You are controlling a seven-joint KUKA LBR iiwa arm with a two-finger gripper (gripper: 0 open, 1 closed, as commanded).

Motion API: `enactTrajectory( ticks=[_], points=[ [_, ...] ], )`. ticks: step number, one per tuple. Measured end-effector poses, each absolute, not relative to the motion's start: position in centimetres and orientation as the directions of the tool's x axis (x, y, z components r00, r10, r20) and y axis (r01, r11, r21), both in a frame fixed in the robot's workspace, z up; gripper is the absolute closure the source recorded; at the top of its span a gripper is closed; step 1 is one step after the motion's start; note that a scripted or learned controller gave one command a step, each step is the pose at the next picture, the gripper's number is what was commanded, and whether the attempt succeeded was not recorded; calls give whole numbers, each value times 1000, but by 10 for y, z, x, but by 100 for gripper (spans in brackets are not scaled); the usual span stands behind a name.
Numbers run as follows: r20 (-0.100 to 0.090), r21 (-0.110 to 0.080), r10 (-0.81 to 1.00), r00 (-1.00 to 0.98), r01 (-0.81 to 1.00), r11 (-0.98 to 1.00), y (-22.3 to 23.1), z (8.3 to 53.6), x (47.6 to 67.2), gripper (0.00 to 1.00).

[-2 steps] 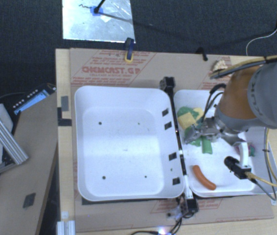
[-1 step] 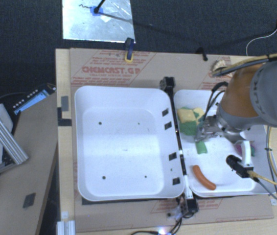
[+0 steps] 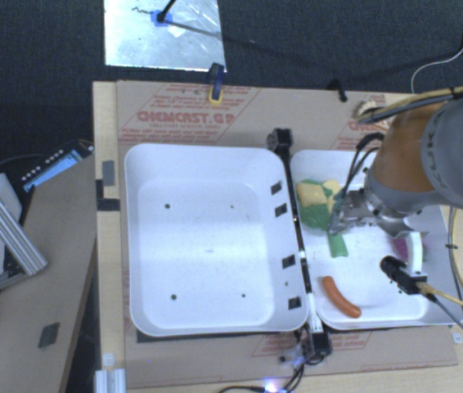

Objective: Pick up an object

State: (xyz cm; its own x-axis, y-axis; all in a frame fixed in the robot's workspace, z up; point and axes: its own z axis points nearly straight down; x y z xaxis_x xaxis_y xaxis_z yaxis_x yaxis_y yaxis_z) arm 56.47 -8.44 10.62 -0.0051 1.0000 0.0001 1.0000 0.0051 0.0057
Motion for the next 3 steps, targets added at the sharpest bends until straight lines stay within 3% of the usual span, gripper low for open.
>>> enactTrajectory(
  ticks=[1, 2, 3],
  points=[
    [1, -1, 1000, 0, 1000, 0, -71, 187, 483, 100],
    [1, 1, 1000, -7, 1000, 7, -43, 184, 487, 100],
    [-2, 6, 1000, -4, 1000, 4, -68, 240, 512, 100]
  ],
)
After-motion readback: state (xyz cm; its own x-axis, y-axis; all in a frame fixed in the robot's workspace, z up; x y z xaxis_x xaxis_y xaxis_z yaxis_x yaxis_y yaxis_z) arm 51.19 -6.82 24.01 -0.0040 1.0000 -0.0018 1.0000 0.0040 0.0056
